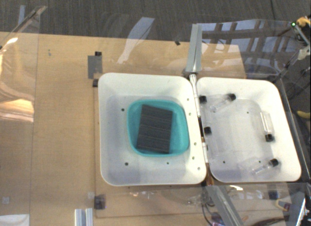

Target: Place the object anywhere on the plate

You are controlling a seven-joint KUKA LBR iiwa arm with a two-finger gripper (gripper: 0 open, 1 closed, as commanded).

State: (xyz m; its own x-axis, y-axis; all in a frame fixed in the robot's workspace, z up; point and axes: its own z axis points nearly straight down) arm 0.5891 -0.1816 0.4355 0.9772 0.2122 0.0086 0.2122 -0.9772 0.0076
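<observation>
Dark block (pixel 154 129) on teal plate (pixel 181 140)

Dark ridged rectangular block (pixel 155 129) lying flat on teal plate (pixel 132 123), left bin.

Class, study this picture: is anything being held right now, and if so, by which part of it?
Nothing is held. The dark ribbed block lies flat on the teal plate in the left bin, with nothing gripping it.
</observation>
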